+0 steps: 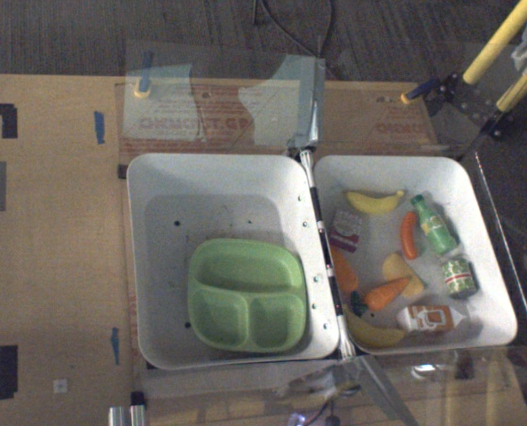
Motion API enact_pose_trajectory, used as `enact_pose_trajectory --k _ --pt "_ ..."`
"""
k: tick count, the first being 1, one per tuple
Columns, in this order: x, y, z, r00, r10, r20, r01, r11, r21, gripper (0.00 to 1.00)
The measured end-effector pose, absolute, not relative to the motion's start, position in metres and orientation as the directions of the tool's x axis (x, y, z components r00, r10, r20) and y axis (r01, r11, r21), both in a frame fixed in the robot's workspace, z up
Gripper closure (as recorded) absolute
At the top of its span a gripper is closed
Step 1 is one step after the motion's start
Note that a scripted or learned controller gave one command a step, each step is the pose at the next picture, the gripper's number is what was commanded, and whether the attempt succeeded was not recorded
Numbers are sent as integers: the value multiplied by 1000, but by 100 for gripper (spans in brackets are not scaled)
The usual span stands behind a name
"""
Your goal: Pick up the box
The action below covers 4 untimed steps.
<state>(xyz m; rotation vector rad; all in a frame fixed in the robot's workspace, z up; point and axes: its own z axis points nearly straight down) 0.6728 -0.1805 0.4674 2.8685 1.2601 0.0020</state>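
Small orange-and-white box, lying flat, right bin's front edge.

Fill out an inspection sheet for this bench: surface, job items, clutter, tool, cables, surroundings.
Surface: cardboard-covered bench with blue tape marks, bearing the left bin and the right bin side by side.
Job's things: small box against the right bin's left wall.
Clutter: in the right bin, two bananas, green bottle, can, carrot, carton; in the left bin, green divided plate.
Tool: nothing seen.
Cables: dark cable looping on the floor behind the bench.
Surroundings: yellow-handled clamps at the upper right.
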Motion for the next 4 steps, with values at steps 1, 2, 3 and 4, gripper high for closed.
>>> enact_pose_trajectory --k 1,2,3,4 --pt "674 -176 478 671 741 -3 741 -671 11 100" --pt "676 -172 489 666 746 -3 746 -666 14 100" --pt "677 -168 500 661 750 -3 750 -661 18 100" --pt "679 -165 510 657 754 -3 754 -657 21 100"
